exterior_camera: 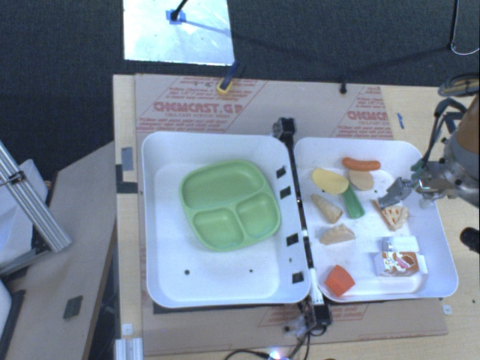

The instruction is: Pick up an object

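Cracker wedge (394, 217) lies in the right bin (442, 272), claw (393, 194) just above it, spread unclear

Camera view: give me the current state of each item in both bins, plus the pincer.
Green plate: flat in left bin, compartments bare.
Sausage: lying loose at the back of right bin.
Yellow piece: lying loose.
Green piece: lying beside the yellow piece.
Orange piece: lying near the front rim.
Small carton: lying flat.
Cracker wedge: lying under the pincer.
Pincer: low over the cracker wedge, holding nothing visible.
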Tool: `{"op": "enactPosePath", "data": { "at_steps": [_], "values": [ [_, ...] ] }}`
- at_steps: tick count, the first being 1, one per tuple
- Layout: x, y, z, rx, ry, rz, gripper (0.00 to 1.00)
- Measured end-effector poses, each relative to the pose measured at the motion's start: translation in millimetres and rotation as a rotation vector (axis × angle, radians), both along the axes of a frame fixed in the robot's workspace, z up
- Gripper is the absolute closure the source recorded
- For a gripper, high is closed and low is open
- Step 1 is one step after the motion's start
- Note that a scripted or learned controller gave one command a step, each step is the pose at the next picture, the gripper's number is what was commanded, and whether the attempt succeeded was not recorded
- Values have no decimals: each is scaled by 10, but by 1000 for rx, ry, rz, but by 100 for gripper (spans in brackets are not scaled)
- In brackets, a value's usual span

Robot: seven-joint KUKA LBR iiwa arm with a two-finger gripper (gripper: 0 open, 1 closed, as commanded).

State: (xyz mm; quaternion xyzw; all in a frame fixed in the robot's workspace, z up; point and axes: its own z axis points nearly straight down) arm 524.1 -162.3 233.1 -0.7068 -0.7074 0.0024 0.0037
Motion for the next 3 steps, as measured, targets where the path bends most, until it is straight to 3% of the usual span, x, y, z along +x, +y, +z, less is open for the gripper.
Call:
{"op": "enactPosePath", "data": {
  "at_steps": [1,3],
  "values": [
    [23,2,52,-2,-10,3,0],
    [114,-42,-845,-1,-7,0,0]
  ]
}}
